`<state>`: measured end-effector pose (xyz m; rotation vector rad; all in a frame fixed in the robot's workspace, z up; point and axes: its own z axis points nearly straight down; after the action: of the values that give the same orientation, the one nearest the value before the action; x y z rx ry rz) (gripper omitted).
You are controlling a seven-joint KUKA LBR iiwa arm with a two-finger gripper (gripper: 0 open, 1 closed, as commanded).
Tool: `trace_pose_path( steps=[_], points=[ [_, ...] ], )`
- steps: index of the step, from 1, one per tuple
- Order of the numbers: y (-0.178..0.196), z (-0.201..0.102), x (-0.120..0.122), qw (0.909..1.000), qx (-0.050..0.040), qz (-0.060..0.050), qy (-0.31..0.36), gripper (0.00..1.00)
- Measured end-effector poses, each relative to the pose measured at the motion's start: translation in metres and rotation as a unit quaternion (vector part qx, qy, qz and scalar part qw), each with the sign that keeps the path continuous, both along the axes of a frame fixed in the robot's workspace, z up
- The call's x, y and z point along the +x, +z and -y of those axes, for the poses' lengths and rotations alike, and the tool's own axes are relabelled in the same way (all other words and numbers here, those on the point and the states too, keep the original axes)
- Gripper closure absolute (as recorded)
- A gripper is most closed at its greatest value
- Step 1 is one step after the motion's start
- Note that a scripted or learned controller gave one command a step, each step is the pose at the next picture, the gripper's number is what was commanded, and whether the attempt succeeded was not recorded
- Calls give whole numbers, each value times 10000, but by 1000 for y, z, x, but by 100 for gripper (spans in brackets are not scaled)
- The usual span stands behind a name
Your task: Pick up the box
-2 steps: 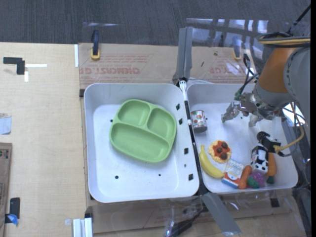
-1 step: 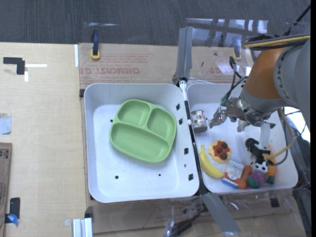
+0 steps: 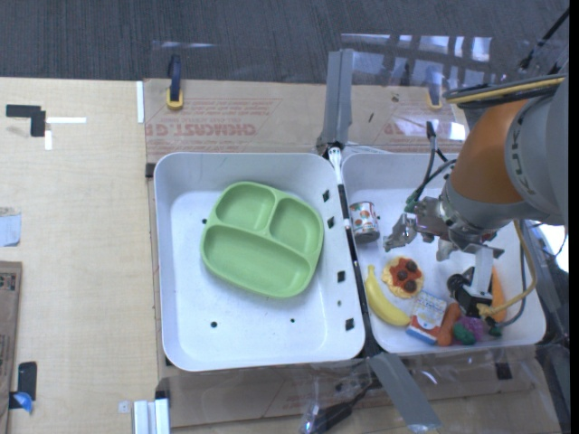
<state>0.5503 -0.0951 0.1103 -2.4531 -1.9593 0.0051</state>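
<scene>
The box [image 3: 426, 318] is small, white with blue and red print. It lies near the front wall of the right bin [image 3: 391, 177], between a banana and a carrot. My gripper [image 3: 422, 240] hangs over the middle of that bin, above and behind the box and apart from it. Its two fingers [image 3: 398, 235] are spread open with nothing between them. The grey arm with its orange band [image 3: 484, 147] reaches in from the right and hides the bin's right part.
The right bin also holds a small can [image 3: 364, 221], a round red and yellow toy [image 3: 403, 275], a banana [image 3: 384, 301], a carrot [image 3: 447, 325] and a green and purple toy [image 3: 468, 331]. In the left bin [image 3: 172, 269] lies a green divided plate [image 3: 263, 239].
</scene>
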Motion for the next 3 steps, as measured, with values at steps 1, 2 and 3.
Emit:
trace_pose_path(
  steps=[1, 2, 3],
  points=[
    [-6, 7, 75, 9999, -8, 8, -134, 0],
    [16, 53, -3, 9996, -3, 3, -278, 0],
    [49, 45, 17, 9990, -4, 6, -455, 0]
  ],
)
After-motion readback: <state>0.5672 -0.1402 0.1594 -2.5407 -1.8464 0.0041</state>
